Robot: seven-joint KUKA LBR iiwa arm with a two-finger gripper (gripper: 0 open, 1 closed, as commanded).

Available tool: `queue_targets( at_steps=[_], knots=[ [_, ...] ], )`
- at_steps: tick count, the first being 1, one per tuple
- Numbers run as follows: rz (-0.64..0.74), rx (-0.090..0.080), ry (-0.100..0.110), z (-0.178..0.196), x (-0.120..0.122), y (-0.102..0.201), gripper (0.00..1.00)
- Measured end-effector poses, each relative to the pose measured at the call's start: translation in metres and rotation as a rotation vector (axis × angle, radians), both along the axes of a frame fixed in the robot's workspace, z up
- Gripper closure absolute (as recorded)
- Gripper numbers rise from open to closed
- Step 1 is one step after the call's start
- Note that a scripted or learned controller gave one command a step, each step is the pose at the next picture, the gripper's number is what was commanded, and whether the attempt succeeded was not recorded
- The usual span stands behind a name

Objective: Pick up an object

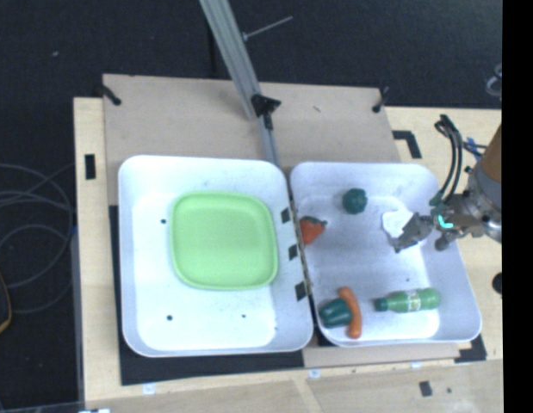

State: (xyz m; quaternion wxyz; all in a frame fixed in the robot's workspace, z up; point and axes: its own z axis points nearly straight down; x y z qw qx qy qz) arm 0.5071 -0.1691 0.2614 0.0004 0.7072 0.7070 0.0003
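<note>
My tool (425, 235) hangs over the right-hand bin (451, 295), near its right wall, with my arm coming in from that same side. The two fingers stand spread wide apart, and nothing sits between them. One finger (410, 232) reaches toward the bin's middle, its tip just beside a small white crumpled object (393, 222); whether it touches that object I cannot tell.

Taking the right-hand bin as the landmark: a dark green ball (355, 200) lies toward its far wall, well apart from my tool. An orange-red object (312, 230) rests against its left wall. At its near left corner an orange sausage-shaped piece (353, 311) lies touching a dark green block (334, 313). A green bottle (408, 300) lies on its side along the near wall, closer to the right corner, below my tool in the view.

Just beside the bin's left wall stands the second white bin (145, 317), which holds a light green square plate (224, 240) lying flat. Both bins rest on the counter (206, 377).
</note>
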Motion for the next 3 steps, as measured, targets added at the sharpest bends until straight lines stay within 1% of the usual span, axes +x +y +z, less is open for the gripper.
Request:
queue_targets(
  at_steps=[1, 2, 3],
  knots=[
    [0.000, 0.000, 0.000, 0.000, 0.000, 0.000, 0.00],
    [0.000, 0.000, 0.004, -0.045, -0.008, 0.000, 0.00],
    [0.000, 0.001, 0.006, -0.106, -0.015, 0.003, 0.00]
  ],
)
